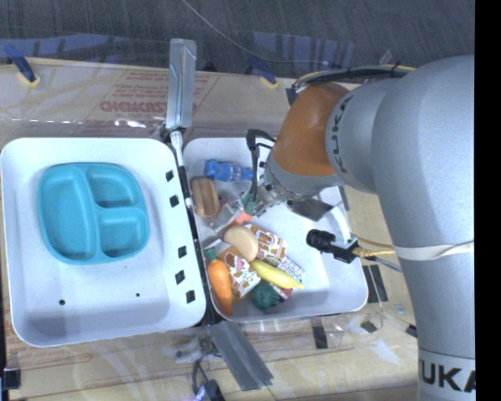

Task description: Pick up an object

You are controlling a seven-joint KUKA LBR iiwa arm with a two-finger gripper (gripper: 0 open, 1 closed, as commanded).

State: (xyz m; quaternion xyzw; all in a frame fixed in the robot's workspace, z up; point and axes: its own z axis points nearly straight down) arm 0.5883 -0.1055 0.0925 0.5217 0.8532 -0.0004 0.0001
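The right bin (pixel 344 301) holds a heap of toy food. A blue bottle (pixel 226 171) lies at its far end, with a brown bread slice (pixel 204 197) just in front of it. Nearer me are a beige bun (pixel 240 241), a patterned carton (pixel 270 246), a yellow banana (pixel 276 275), an orange carrot (pixel 220 284) and a green piece (pixel 267 299). My gripper (pixel 255 197) hangs low in this bin under the orange wrist band, between the bottle and the bun. The wrist hides how it stands and whether anything is in it.
The left bin (pixel 92 317) carries a blue divided plate (pixel 92 210). A metal divider bar (pixel 181 82) runs between the bins. My grey arm covers the right bin's right side. A black plug with a yellow cable (pixel 332 245) sticks out over the bin.
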